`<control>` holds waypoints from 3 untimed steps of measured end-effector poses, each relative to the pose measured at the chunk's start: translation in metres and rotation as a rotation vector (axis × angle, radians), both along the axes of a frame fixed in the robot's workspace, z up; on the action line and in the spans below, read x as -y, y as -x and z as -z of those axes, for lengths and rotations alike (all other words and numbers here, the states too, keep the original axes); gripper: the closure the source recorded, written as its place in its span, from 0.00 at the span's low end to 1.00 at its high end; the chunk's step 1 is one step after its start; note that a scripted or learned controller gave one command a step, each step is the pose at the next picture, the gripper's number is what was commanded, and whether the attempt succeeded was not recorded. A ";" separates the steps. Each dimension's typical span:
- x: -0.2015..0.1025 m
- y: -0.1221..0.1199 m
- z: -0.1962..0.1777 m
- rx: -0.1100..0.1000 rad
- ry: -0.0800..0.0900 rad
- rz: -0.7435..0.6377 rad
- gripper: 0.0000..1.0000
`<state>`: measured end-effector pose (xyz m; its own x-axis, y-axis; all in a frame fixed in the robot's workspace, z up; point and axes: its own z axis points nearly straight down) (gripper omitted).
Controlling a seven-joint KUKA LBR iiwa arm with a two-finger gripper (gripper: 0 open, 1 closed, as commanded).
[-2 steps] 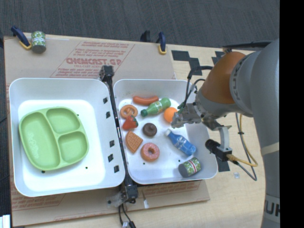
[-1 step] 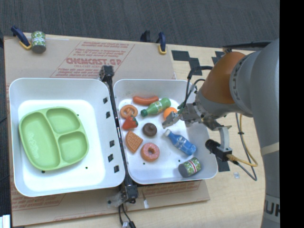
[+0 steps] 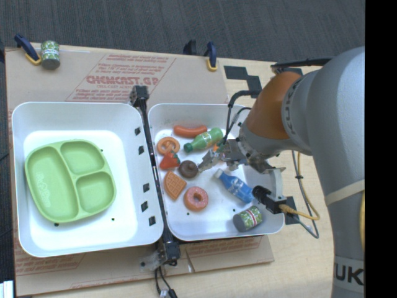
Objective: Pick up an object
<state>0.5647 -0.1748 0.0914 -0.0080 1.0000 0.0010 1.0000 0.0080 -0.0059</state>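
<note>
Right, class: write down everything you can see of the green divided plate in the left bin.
The green divided plate is a pale lime colour with a smooth, plastic-looking surface. It has rounded corners and raised ridges that split it into three compartments: one long section on its left and two smaller ones on its right. It lies flat, right way up, turned at a slight angle on the floor of the left bin. Nothing rests in its compartments, and nothing touches it apart from the bin beneath it.

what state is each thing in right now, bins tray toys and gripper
left bin: holds the green tray
green tray: flat, right way up, compartments bare
right bin: holds the toys
green bottle: on its side
blue bottle: on its side
can: tipped over at the bin's near right corner
donut: lying flat
waffle: lying flat
gripper: low over the toys, holding nothing that I can see
</note>
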 end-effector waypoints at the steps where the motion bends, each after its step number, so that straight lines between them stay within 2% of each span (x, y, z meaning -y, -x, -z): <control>1: 0.000 0.000 -0.010 -0.001 0.000 -0.003 1.00; 2: 0.000 0.000 -0.010 -0.001 0.001 -0.004 0.00; 3: 0.000 -0.001 -0.020 -0.002 0.001 -0.007 1.00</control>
